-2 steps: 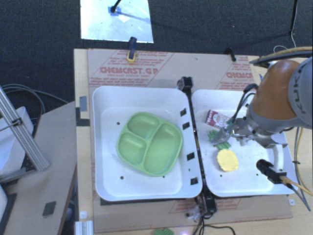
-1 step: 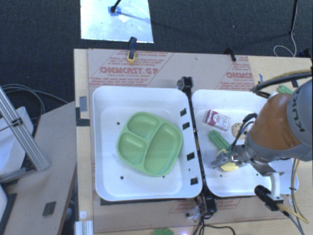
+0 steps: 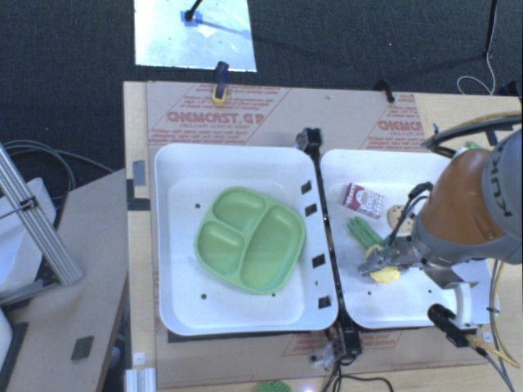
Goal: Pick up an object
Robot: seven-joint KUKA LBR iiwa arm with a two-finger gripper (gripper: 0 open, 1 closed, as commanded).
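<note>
- My claw (image 3: 377, 260) is down in the right-hand shallow white bin (image 3: 359, 313), low over a small yellow object (image 3: 386, 275) near that bin's front half; I cannot tell whether my fingers are spread or pressed together, and nothing is plainly held between them.
- The yellow piece lies just beside the lower end of a long green object (image 3: 363, 231), so I judge the yellow one the likeliest pick.
- To do this well, I would settle straight down astride the yellow piece, close gently, then lift vertically so the green thing is not dragged along.
- A small red-and-white carton (image 3: 364, 199) sits further back, and a pale round biscuit-like item (image 3: 396, 215) beside it; both lie apart from my target.
- The divider wall between the bins is near on my claw's far side, so room there is tight.
- The left bin (image 3: 176, 243) carries a light green divided plastic plate (image 3: 249, 239), with free floor around it.
- Upward is my clearest way out; the bench (image 3: 245, 109) beyond the bins is bare board.
</note>
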